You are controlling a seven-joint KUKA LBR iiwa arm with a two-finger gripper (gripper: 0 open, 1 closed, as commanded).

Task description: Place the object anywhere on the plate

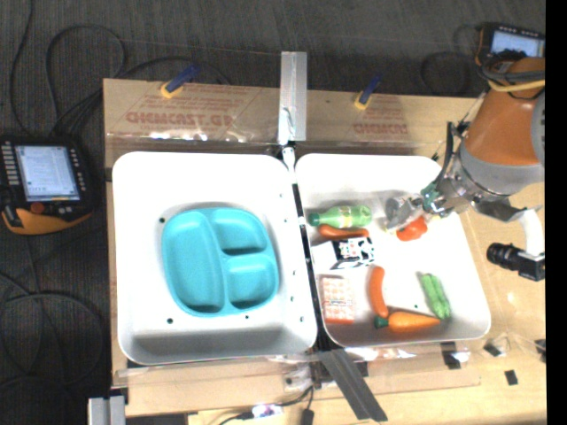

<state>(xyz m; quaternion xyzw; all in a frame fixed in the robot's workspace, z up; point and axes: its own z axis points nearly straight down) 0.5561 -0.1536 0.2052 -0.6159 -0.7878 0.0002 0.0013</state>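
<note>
A light blue divided plate (221,259) lies in the left white bin (133,326). My gripper (400,209) reaches in from the right and hangs low over the upper part of the right bin (469,321). A small red-orange object (413,229) sits just below and right of the gripper tip, touching or nearly touching it. I cannot tell whether it is gripped. The grey arm with its orange band (505,135) is at the bin's upper right corner.
The right bin also holds a green bottle (342,213), a red-orange pepper (335,232), a black-and-white carton (353,251), a pink packet (336,297), an orange stick (378,289), a carrot (409,321) and a green pod (434,295). A metal divider (301,237) separates the bins.
</note>
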